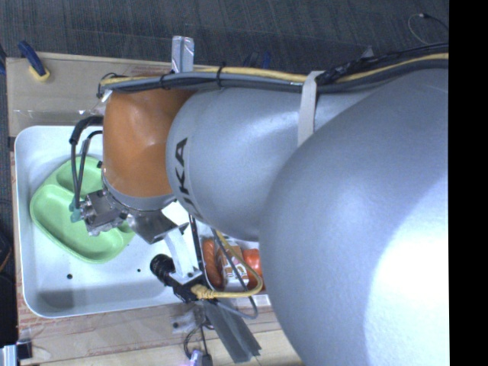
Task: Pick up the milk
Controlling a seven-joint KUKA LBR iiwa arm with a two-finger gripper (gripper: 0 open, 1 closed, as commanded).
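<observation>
My gripper (97, 213) hangs low in the left bin (30, 280), right over a light green bowl-shaped thing (57, 204) that lies at the bin's left side. The grey arm with its orange band (137, 151) covers most of both bins, hiding whatever lies under it. An orange and red packet (229, 261) peeks out below the wrist near the bin's front right corner.
The left bin's front floor (91, 284) shows bare white. A blue clamp (32, 59) sits on the wooden bench edge at the far left, and a metal post (183, 53) stands behind the bins.
</observation>
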